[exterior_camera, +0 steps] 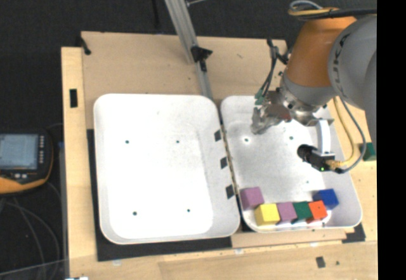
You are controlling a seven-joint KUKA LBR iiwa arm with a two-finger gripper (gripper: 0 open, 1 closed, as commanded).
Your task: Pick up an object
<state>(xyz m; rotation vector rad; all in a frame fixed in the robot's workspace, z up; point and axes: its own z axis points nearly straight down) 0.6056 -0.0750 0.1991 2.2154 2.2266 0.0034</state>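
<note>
From here the gripper (259, 121) sits at the far end of the right bin (279, 158); can't tell if jaws are apart or together. Blocks, purple block (252, 197) nearest, line the near wall, well apart from it. I'd need to come toward camera.

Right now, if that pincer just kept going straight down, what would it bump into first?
Probably only the bare floor of the right bin. The pincer hangs over the bin's far part, while the blocks sit along the near edge, well off its line. Its height is hard to judge from above.
</note>
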